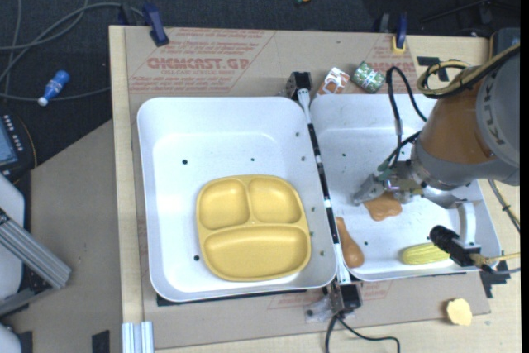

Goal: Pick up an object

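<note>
My gripper [378, 193] is low in the right bin [355, 128], near its middle, with the grey and orange arm coming in from the right. A small orange-brown lump [385, 209] lies on the bin floor just below and beside the gripper tip; I cannot tell whether they touch. An orange-brown elongated piece [349, 244] rests against the bin's left wall near the front. A yellow corn cob [423, 254] lies near the front right.
The left bin [165, 136] holds a yellow divided plate [252, 227]. Beyond the right bin's back rim sit a small box [335, 81] and a green can [369, 78]. A yellow chunk [458, 311] lies on the bench at the front right.
</note>
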`<state>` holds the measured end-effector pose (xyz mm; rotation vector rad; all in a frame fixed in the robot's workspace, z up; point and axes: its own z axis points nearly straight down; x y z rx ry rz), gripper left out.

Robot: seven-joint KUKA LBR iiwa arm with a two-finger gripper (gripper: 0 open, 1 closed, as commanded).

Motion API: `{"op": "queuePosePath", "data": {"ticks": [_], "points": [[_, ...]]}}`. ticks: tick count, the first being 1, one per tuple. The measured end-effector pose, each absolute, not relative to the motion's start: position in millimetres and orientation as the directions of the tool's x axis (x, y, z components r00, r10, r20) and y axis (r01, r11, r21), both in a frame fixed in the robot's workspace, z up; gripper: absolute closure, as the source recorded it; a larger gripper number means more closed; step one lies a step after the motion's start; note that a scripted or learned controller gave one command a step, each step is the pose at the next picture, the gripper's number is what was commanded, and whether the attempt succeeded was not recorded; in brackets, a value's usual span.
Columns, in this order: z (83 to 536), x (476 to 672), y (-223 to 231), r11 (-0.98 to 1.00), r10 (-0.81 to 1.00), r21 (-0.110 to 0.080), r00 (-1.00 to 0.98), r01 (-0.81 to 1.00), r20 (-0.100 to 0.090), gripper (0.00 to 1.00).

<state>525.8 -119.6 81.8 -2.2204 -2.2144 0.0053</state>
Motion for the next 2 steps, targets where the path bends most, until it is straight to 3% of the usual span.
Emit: {"op": "queuePosePath", "data": {"ticks": [1, 2], "points": [[94.6, 528.1, -118.4, 0.0, 1.0, 0.001, 0.0, 1.0, 0.0, 1.0], [190.6, 550.9, -51.8, 0.009, 1.0, 0.012, -0.009, 1.0, 0.001, 1.0]]}}
